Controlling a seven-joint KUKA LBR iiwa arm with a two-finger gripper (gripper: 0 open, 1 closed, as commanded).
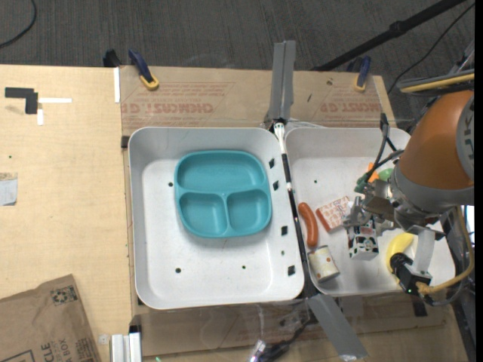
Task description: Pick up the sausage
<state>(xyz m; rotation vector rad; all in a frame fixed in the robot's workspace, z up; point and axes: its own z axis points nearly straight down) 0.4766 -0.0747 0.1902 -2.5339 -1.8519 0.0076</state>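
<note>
1. Nearest the camera, a small can is seen lying in the right bin, just beside the lower end of the sausage. It could be knocked or pinched along with the sausage if the descent is made too low along its length.
2. The sausage is found lying lengthwise against the left wall of the right bin, close to the divider between the bins. A finger could be blocked by that wall, and the sausage could be rolled or squeezed out sideways instead of being caught.
3. The hand is held over the right bin, apart from the sausage and to its right; whether it is open or closed cannot be told. Nothing is seen in its grip.
4. A red-and-white packet lies between hand and sausage and could be dragged on a sideways approach.
5. Farther off, the teal plate in the left bin is judged to be out of harm's way.
</note>
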